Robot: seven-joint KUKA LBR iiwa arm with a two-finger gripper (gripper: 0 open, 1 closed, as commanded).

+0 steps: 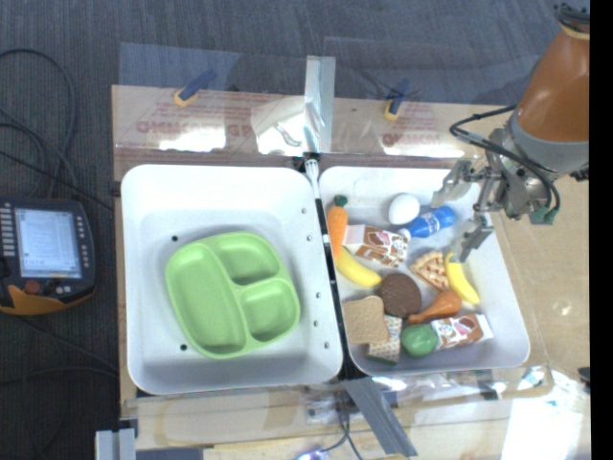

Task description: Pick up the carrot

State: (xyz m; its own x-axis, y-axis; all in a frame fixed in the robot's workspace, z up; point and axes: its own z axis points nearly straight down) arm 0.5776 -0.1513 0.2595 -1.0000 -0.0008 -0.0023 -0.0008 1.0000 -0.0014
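Nearest me, past the green apple (418,340) in the right bin (508,338), I see the carrot (337,230) lying along that bin's left wall, long axis roughly upright in view, well left of my gripper (468,220), whose 2 fingers hang spread, holding nothing.

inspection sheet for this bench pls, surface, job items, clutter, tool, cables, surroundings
surface: two white bins side by side, left bin, right bin
job's things: carrot in right bin, along its left wall
clutter: green tray in left bin; egg, blue bottle, two bananas, cookie, bread in right bin
grippers: tool over right bin's far right side, fingers spread, holding nothing
cables: black cables on floor at left
surroundings: handheld pendant left of bench
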